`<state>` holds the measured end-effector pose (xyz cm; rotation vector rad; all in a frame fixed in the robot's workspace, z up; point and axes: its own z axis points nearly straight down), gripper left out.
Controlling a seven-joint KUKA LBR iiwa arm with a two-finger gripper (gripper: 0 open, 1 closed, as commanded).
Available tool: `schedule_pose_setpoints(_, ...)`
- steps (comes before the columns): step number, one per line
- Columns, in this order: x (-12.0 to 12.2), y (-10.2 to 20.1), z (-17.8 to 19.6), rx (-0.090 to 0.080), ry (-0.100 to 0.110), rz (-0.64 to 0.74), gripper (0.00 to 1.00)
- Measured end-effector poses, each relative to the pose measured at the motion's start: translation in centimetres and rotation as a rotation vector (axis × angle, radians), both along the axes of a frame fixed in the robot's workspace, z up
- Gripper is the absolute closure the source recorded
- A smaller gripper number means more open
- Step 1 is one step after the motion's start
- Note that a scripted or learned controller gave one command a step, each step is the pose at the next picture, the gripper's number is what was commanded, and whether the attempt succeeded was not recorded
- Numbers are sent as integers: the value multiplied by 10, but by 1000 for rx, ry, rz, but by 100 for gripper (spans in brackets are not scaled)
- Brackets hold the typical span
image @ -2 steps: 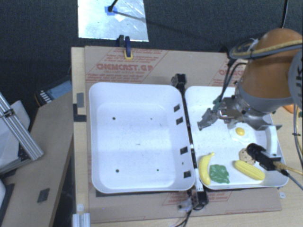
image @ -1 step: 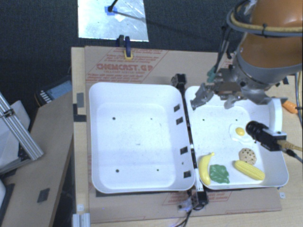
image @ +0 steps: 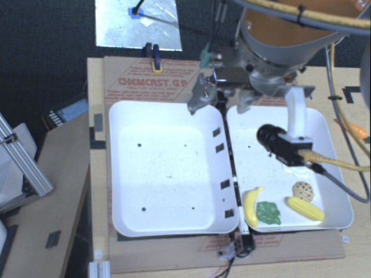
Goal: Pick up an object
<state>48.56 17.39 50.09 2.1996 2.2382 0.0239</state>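
The arm (image: 290, 33) comes in from about two o'clock, its grey wrist and orange band hanging over the far edge of the two white bins. The jaws (image: 220, 97) sit at roughly twelve o'clock from the seam where the bins meet, just above their far rims; two grey fingers (image: 200, 97) spread apart with nothing between them, so they look released. A black cylindrical unit (image: 281, 143) on a white bracket hangs over the right bin (image: 330, 155), with a yellow cable trailing off toward three o'clock.

All the objects lie in the right bin, at its near end, around five o'clock from the jaws and well apart from them. A banana (image: 250, 206) lies beside the dividing wall, with a green leafy piece (image: 268, 212) touching it at its three o'clock. A round cookie (image: 302, 190) sits nearer the right wall, and a yellow corn cob (image: 305, 208) lies just beside it at six o'clock.

The left bin (image: 122, 155) shows its bare white floor. Under the bins lies a brown cardboard sheet (image: 151, 80) printed in red with "CHEMCAST G P". At eleven o'clock a shiny foil-like sheet (image: 138, 15) carries a small blue tag.
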Motion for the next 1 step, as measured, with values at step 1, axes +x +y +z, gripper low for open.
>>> schedule_pose_setpoints(1, 59, -51, -81, -12, 17, -22, 0)
